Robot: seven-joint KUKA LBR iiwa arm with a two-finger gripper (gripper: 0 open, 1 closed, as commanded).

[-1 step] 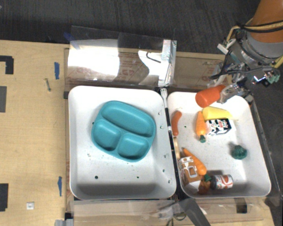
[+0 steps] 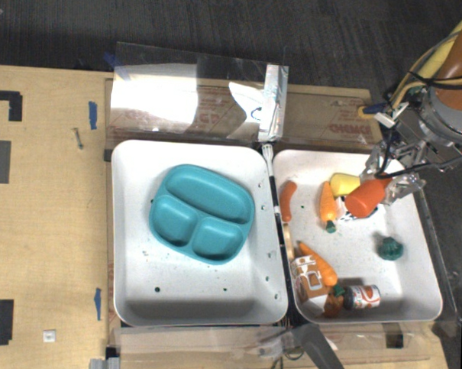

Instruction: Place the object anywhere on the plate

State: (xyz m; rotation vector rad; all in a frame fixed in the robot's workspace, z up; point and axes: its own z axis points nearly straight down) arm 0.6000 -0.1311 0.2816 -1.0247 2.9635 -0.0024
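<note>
- Right bin (image 2: 409,302), near edge: a small can (image 2: 361,296) lies on its side next to a carton (image 2: 310,273) and a carrot (image 2: 319,263).
- Right bin, middle: a green object (image 2: 390,248); an orange sausage shape (image 2: 287,201) lies beside the divider.
- Right bin, far part: gripper (image 2: 384,179), jaws pinching an orange-red object (image 2: 366,196), beside a yellow item (image 2: 343,183) and an orange piece (image 2: 327,203).
- Left bin (image 2: 129,237): a teal three-compartment plate (image 2: 202,211).

setting: robotics lab | evidence: taped plywood counter (image 2: 45,233); two white bins (image 2: 127,290); clear taped shield (image 2: 197,94); cabled arm (image 2: 441,90)
</note>
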